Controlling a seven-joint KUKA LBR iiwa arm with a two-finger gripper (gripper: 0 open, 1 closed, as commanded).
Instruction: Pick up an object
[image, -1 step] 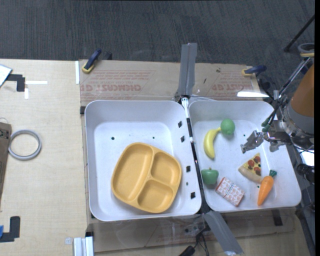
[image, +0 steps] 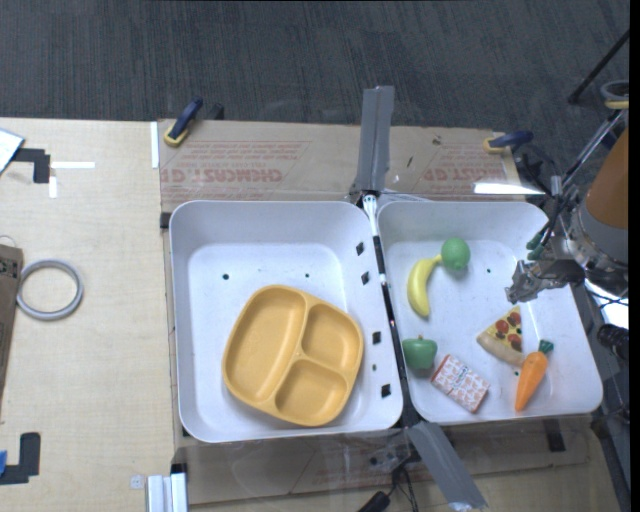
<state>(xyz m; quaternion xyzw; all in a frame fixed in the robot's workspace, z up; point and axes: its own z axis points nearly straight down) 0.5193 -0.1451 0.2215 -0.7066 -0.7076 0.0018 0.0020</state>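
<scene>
1. Nearest, along the front edge of the right bin (image: 590, 395): a patterned packet (image: 460, 383), a green pepper (image: 419, 352) by the front left corner, and a carrot (image: 531, 379) by the front right corner.
2. Mid-bin: a pizza slice (image: 503, 336) just behind the carrot; the hand (image: 524, 283) hangs above it near the right wall, with nothing visibly between its fingers. Whether they are spread or closed cannot be told.
3. Farther back: a banana (image: 420, 285) touching a green ball (image: 455, 252), with bare floor towards the rear wall.
4. Left bin (image: 190, 330): a yellow divided plate (image: 292, 354).
5. Progress: judged not yet begun; every object lies in its bin, so descent, grasp and lift remain.
6. Clearance: the pizza slice and carrot crowd the right wall; the banana offers more open approach.
</scene>
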